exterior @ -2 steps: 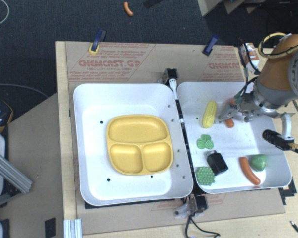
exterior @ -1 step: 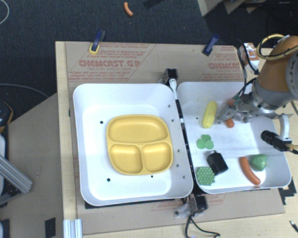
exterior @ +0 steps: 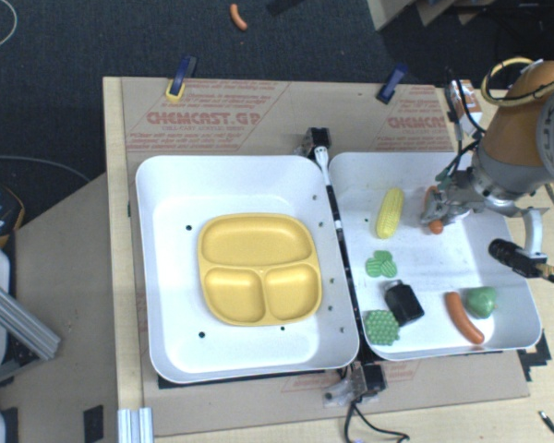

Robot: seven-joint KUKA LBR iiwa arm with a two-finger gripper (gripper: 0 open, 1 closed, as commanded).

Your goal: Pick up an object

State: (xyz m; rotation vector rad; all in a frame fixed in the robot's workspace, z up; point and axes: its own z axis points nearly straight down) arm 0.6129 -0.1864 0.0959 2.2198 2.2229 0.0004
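Observation:
My gripper (exterior: 436, 212) hangs low over the upper right part of the right bin (exterior: 415, 169). A small orange-red thing (exterior: 436, 228) sits right at its tip; I cannot tell whether it is gripped. A yellow corn cob (exterior: 389, 211) lies just left of the gripper. Further forward in this bin lie a small green piece (exterior: 380, 265), a black block (exterior: 403, 303), a dotted green piece (exterior: 380, 326), an orange sausage (exterior: 463, 317) and a green pepper (exterior: 481, 301).
The left bin (exterior: 166, 247) holds a yellow divided plate (exterior: 258, 268). The grey arm with its orange band (exterior: 526, 109) comes in from the upper right, above the right bin's far corner. Clamps (exterior: 178, 77) pin the cardboard at the back.

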